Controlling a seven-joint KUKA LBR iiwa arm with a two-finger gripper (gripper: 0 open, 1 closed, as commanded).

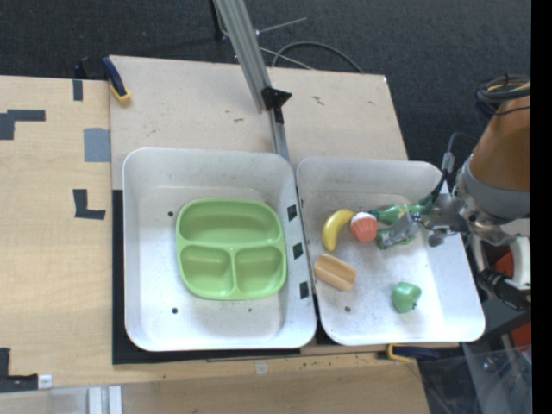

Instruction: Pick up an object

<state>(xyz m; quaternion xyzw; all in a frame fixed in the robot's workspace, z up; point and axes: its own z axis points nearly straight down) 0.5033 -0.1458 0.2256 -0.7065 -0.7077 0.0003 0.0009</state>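
Camera view has the claw [398, 228] low in the right bin [448, 317], near its far right wall; can't tell how it's set. Just left of it sit a round red-and-white toy [363, 228] and a smooth curved banana [336, 228]. Nearer the front lie a tan hot dog bun [335, 272] and a lumpy green pepper [404, 297], open white floor between. Far left, a glossy green divided plate [231, 248] fills the left bin [147, 300].

The arm [504, 158] is cut off at the right edge — just its orange band and grey wrist show. The gripper [398, 228] blurs into a green thing [390, 214] beneath it, so its grip cannot be told. 1 red-and-white item [363, 227] is too small to identify.
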